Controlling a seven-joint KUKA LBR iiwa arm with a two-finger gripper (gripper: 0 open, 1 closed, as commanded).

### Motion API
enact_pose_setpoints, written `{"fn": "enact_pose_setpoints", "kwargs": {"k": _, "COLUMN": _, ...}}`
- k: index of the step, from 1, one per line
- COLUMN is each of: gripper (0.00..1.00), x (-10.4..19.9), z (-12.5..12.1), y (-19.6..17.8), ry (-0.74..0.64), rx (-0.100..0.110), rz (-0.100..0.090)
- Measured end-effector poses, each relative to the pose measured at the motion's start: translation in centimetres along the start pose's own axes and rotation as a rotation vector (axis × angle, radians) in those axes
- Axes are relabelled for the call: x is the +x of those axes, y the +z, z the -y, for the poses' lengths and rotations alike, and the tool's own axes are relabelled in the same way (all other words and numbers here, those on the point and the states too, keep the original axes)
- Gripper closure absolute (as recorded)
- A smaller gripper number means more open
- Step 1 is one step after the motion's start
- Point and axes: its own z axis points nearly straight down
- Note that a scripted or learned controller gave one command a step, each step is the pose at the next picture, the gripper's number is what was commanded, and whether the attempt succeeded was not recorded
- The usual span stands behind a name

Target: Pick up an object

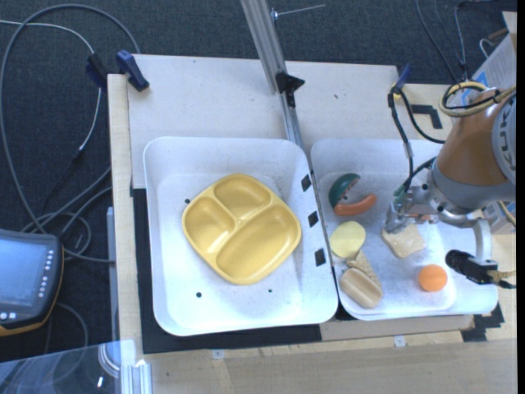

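The left bin (pixel 164 302) is carrying a yellow divided plate (pixel 240 228) at its middle, well apart from the work. In the right bin (pixel 328 158), a green-and-orange piece (pixel 349 194) is lying near the far left corner, a pale yellow round (pixel 348 239) is sitting against the left wall, and a tan bread-like piece (pixel 362 286) is lying toward the near left corner. At the bin's middle the gripper (pixel 402 220) is hanging just above a beige block (pixel 403 241), seemingly touching its top; how wide it is standing I cannot tell. An orange ball (pixel 432 278) is resting near the near right corner.

The block looks to be the target. To do this well, the arm should be centring over the block, descending straight so it is not nudging it toward the ball, closing squarely on opposite faces, then lifting slowly.
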Motion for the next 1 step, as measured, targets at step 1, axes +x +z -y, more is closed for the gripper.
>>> {"fn": "enact_pose_setpoints", "kwargs": {"k": 1, "gripper": 1.00, "x": -1.02, "z": 0.12, "y": -5.64, "ry": 0.002, "rx": 0.000, "rz": 0.002}}
